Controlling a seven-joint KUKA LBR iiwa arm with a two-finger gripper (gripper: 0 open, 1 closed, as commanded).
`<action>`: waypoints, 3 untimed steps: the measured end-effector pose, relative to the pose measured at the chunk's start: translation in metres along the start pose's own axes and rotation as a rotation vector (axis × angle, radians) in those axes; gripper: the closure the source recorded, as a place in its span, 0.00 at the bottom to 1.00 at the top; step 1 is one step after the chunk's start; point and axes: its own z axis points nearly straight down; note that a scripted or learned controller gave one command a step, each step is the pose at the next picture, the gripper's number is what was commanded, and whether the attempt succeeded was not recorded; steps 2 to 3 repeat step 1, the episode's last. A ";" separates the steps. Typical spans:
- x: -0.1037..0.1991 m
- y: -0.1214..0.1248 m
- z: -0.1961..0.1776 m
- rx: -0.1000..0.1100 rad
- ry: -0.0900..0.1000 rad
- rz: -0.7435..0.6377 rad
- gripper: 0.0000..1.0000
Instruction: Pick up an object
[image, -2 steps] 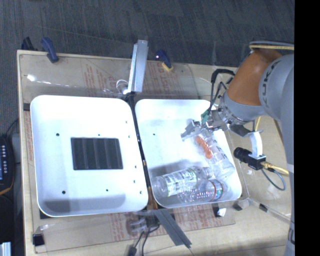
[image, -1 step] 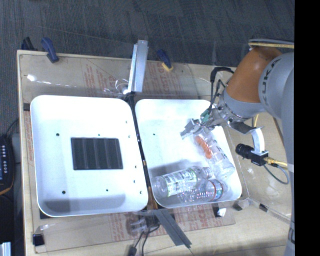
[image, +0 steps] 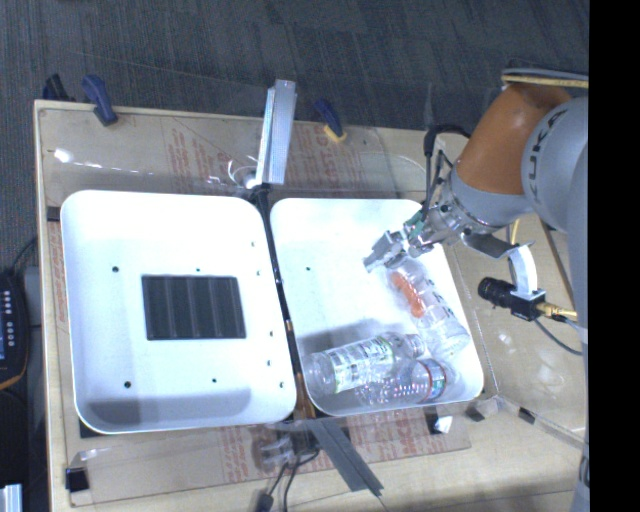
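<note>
Three clear plastic bottles in right bin (image: 300, 240): orange-capped bottle (image: 425, 300) just below gripper (image: 385, 250), apart from it; green-labelled bottle (image: 360, 362) and red-labelled bottle (image: 415, 380) further below, near front wall. Gripper finger spread indiscernible; nothing visibly held. Dark ribbed pad (image: 193, 307) well left, other bin.

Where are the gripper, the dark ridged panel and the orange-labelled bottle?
gripper (image: 385, 250): camera view, between its fingertips.
dark ridged panel (image: 193, 307): camera view, panel centre, left bin.
orange-labelled bottle (image: 408, 288): camera view, on its orange label.
</note>
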 end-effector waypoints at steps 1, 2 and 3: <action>-0.008 0.034 0.004 -0.002 -0.001 -0.087 0.00; -0.008 0.034 0.004 -0.002 -0.001 -0.087 0.00; -0.008 0.034 0.004 -0.002 -0.001 -0.087 0.00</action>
